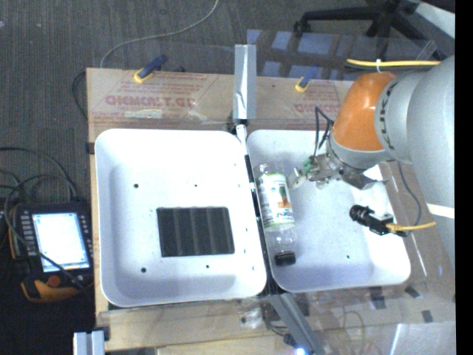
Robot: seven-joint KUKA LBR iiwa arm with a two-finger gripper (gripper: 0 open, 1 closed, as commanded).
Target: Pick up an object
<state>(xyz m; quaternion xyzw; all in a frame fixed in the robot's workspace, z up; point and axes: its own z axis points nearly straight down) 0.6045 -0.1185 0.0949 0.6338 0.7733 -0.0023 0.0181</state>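
The grey arm [429, 132], smooth and rounded with a glossy orange band, is reaching in from the right of the frame and hanging over the upper part of the right bin [332, 261]. The gripper [312, 173] is showing as a small cluster of metal parts just below the orange band. The wrist is covering it from above, so I cannot tell whether it is open or closed, or whether it is holding anything.

The bottle [275, 204] is lying on its side along the left wall of the right bin, near the centre of the frame, with its upper end just left of the gripper. It is a clear plastic cylinder wearing a white and green label, and a round black cap is sitting at its lower end.

A dark slab [196, 231] is lying flat in the lower middle of the left bin [133, 168], apart from the walls. It is rectangular and matte, with ribs dividing it into four lengthwise strips.

Both bins are showing smooth white surfaces and rounded corners, and they are sitting side by side on a pale board [162, 98] printed with faded red lettering. A blue-handled clamp [150, 68] is gripping the board's upper left edge. A pendant [53, 241] with a bright screen is lying on the dark carpet [111, 13] at the left edge of the frame.
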